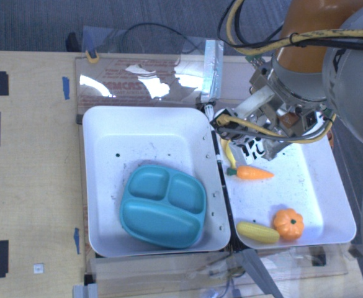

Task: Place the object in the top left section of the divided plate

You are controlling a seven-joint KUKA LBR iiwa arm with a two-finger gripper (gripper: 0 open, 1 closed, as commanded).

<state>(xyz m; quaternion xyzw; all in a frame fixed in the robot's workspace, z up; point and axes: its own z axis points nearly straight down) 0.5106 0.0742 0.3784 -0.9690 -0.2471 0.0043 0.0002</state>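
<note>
Pale plywood worktop (pixel 26 185) carries two shallow white bins side by side, with a sheet of clear plastic film (pixel 144 79) lying crumpled behind them. Inside the left white bin (pixel 100 135) sits the teal divided plastic plate (pixel 162 207), its three compartments facing up and nothing in them; it rests toward the bin's near edge, presumably parked there as the drop target. Its top left section is the smaller well toward the far left of the plate.

On the floor of the right white bin (pixel 318 185) lie the candidates for picking: a small orange toy carrot with a green tip (pixel 254 173), an orange toy pumpkin (pixel 288 223), a yellow toy corn-like piece (pixel 258 231) touching the pumpkin, and a slim yellow piece (pixel 230 154) against the bin's left wall. They are loosely scattered, which leaves room to come down on one from above.

Over the far part of the right bin hangs the grey arm with its orange band, and its two-finger gripper (pixel 255 146) is low, just behind the carrot. Whether the gripper is open or closed cannot be told, as cables and the wrist body clutter the area. Nothing is visibly held. The carrot, likely the object meant, lies just in front of the gripper, apparently apart from it, and well apart from the plate.
</note>
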